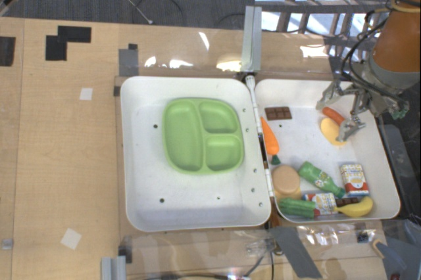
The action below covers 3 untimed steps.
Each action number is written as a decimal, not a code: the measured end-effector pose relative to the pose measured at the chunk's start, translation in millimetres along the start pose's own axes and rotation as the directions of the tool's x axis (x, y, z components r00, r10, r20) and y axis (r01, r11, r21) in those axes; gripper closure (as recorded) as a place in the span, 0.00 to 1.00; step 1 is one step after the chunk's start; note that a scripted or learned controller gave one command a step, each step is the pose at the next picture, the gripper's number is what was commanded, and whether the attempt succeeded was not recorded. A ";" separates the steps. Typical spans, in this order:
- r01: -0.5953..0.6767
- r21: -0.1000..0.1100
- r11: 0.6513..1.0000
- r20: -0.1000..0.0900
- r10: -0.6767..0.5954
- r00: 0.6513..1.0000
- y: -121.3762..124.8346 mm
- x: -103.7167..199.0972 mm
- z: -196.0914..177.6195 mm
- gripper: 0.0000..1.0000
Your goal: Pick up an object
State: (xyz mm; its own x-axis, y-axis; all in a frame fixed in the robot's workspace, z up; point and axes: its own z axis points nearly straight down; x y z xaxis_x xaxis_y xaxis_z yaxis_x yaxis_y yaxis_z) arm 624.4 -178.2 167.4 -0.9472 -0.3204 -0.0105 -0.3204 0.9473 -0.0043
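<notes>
Two bins [131,160]; claw [341,116] spread wide, holding nothing, near right bin's far edge, bare floor beside it

Green divided plate [202,135] lies in the left bin [141,206]; black cable [158,4] behind.

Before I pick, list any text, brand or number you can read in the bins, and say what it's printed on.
No text can be read in this view.
Small white can with red and yellow label: print too small and blurred.
Green squeeze bottle: label blurred.
Small red and white packet beside the yellow banana: print unreadable.
Brown chocolate bar: moulded squares, no lettering visible.
</notes>
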 end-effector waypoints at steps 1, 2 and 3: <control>-0.068 0.002 0.998 0.003 0.068 0.998 -31.5 -8.4 77.9 0.00; -0.067 0.005 0.998 0.014 0.067 0.998 -31.5 -12.2 63.9 1.00; -0.067 0.004 0.998 0.013 0.067 0.998 -31.2 -11.9 64.7 0.00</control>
State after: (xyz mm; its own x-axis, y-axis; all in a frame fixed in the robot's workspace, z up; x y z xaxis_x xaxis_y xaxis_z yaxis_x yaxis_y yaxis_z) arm 646.5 -204.0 102.9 -0.9663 -0.2562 -0.0233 -0.2561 0.9666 -0.0077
